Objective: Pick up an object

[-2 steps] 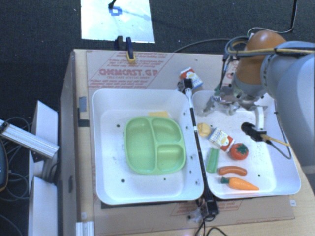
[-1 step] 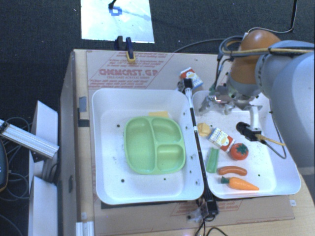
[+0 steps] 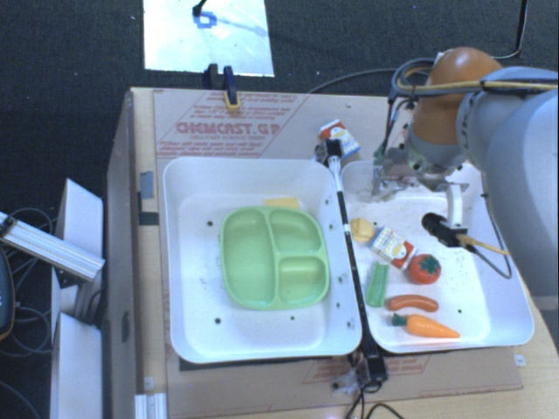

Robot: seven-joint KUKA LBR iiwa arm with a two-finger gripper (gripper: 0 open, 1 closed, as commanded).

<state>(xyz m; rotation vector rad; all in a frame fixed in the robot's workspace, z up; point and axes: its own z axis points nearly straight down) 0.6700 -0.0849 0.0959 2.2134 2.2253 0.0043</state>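
white bins 2: bin [image 3: 188, 260], bin [image 3: 502, 308] | green plate [image 3: 273, 257] 1 | red-white cartons 2: carton [image 3: 337, 137], carton [image 3: 390, 246] | tomato [image 3: 424, 269] 1 | carrot [image 3: 430, 326] 1 | sausage [image 3: 412, 303] 1 | green stick [image 3: 377, 284] 1 | yellow slice [image 3: 281, 203] 1 | pale yellow piece [image 3: 362, 230] 1 | clamp [image 3: 229, 87] 1

A: Which lettering is legible?
B: "CHEMCAST GP" is printed in red on the brown sheet [image 3: 288, 125]. The smaller red lines around it are blurred. The print on the small carton [image 3: 390, 245] cannot be read.
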